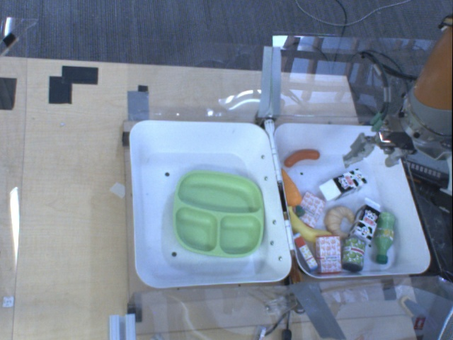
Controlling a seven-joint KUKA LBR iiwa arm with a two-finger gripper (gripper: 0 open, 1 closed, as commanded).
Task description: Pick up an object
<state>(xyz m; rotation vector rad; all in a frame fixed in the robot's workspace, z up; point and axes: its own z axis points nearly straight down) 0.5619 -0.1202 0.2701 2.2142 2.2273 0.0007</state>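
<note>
Over the right white bin (417,211), the grey two-finger gripper (374,149) hangs, jaws apart and empty — better centre squarely above the small white milk carton (343,185) before descending.

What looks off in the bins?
Nothing damaged or spilled. The right bin holds a loose jumble of toy food; the carrot and banana lie against the divider side. The green tray sits flat in the left bin.
</note>
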